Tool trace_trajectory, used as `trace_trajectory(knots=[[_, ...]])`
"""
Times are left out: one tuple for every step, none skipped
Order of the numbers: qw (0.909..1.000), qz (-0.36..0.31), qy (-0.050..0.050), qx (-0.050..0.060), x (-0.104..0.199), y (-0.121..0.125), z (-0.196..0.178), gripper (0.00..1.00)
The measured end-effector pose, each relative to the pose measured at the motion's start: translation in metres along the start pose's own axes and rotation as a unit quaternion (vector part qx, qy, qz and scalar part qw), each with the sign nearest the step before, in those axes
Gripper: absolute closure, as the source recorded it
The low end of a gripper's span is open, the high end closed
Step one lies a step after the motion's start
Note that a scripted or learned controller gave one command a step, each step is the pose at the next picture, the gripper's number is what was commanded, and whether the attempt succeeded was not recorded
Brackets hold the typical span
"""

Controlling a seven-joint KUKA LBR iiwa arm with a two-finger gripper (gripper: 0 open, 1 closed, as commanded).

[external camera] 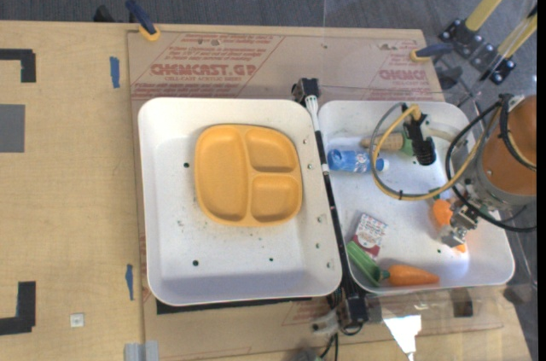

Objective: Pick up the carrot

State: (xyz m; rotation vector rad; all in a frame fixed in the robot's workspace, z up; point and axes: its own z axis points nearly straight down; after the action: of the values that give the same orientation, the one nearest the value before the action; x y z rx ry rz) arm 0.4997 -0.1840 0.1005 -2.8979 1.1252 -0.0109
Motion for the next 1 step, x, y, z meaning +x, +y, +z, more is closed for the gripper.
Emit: trace_trajectory(knots=[[0.9993,0.036,0.004,-0.010,0.0339,-0.1085,0.0140,1.00]])
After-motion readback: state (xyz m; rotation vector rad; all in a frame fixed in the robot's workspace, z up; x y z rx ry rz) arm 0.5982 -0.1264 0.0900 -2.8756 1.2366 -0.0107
